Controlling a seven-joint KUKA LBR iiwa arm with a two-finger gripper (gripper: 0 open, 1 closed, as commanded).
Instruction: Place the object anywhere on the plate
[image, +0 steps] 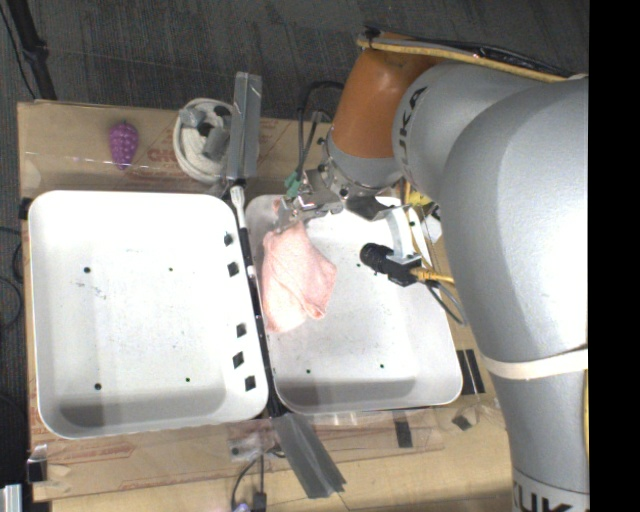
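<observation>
Gripper (300, 212) over right bin's (400, 385) upper left corner, clenched on top edge of pink cloth (293, 275). Cloth hanging down from fingers, draped along bin's left wall, lower end near floor. Left bin (60, 300) alongside, touching at divider. Purple grape-like toy (123, 143) and white rope coil (200, 135) on bench above left bin, apart from each other.

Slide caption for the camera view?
Hand over the right bin, pink cloth hanging below it.
</observation>
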